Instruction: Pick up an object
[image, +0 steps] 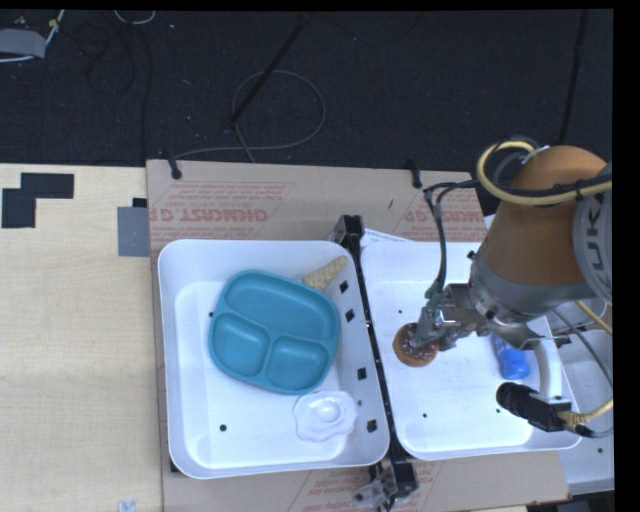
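A single fixed camera looks down from above the bench at a slant, set far enough back to take in both shallow white plastic bins: the left bin (190, 440) and the right bin (470, 440), side by side in the lower middle of the frame. The dark floor with loose cables (280, 90) runs across the top, so the view tilts toward the far side. The grey arm with its orange band (540, 220) enters from the right edge.
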